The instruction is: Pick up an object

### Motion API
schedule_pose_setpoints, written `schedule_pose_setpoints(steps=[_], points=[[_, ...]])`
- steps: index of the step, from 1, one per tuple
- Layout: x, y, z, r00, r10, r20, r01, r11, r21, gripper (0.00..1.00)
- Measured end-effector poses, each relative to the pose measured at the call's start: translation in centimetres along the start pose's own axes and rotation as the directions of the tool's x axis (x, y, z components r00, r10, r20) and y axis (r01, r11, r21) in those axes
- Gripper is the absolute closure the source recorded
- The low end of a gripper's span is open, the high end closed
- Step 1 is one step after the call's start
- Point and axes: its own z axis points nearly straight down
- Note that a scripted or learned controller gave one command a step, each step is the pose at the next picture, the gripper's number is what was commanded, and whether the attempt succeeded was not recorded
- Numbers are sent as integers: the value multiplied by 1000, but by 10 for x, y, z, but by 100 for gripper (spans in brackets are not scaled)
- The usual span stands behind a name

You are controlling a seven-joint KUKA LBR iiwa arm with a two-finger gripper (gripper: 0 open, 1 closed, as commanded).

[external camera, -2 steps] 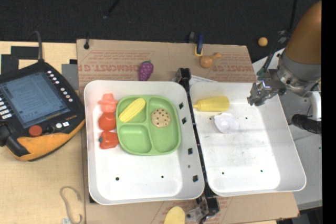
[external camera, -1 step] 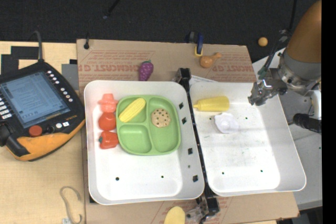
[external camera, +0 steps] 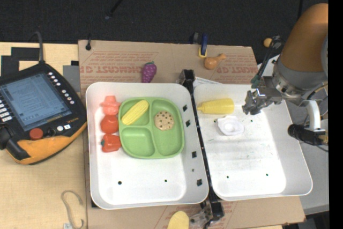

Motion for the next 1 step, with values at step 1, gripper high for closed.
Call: schedule_pose_setpoints(steps=[1], points=[[46,-26,-6,1000,-1,-1,1,1000,1,100]])
